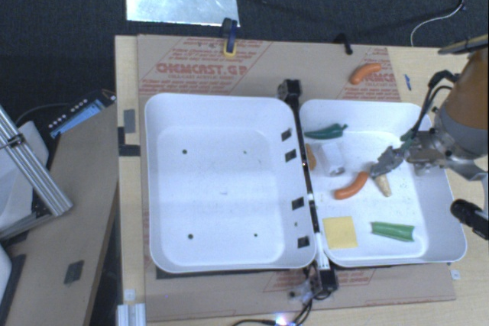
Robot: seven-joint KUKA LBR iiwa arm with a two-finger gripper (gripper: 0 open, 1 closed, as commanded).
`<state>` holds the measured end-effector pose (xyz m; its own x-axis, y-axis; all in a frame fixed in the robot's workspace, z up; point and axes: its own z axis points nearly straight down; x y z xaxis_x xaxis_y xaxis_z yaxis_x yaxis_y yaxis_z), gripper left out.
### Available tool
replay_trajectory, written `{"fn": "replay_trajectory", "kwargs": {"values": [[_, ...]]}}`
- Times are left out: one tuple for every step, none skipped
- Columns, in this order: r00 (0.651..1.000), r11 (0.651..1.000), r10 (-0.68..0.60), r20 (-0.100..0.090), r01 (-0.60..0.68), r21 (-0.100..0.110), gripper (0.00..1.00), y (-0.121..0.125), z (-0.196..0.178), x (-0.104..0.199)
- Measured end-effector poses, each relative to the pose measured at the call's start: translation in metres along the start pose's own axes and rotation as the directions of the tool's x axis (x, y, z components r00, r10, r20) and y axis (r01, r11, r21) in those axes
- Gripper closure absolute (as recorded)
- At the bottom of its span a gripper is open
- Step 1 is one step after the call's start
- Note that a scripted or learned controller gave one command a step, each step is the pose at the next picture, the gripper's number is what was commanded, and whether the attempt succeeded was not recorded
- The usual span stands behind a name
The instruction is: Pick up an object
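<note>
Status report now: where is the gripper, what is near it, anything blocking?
Gripper low in right bin, nothing seen held. Orange sausage just beside it, beige piece under it. Yellow square, green pieces apart; nothing blocking.

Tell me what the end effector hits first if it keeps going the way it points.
Probably the orange sausage: the end effector points left and slightly down, with the sausage just past its tip. Height above the bin is unclear, so it might pass over.
</note>
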<state>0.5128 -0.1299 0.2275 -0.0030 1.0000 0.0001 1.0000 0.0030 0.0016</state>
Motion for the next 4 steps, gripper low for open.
{"fn": "replay_trajectory", "kwargs": {"values": [[1.000, 1.000, 0.000, -0.003, 0.000, 0.003, 0.00, -0.027, 0.146, 0.040], [1.000, 1.000, 0.001, 0.000, -0.001, -0.003, 1.00, -0.025, 0.133, 0.038], [1.000, 1.000, -0.005, 0.002, 0.005, -0.015, 1.00, 0.047, 0.037, 0.053], [1.000, 1.000, -0.004, -0.001, 0.004, 0.002, 1.00, 0.010, 0.044, 0.087]]}}
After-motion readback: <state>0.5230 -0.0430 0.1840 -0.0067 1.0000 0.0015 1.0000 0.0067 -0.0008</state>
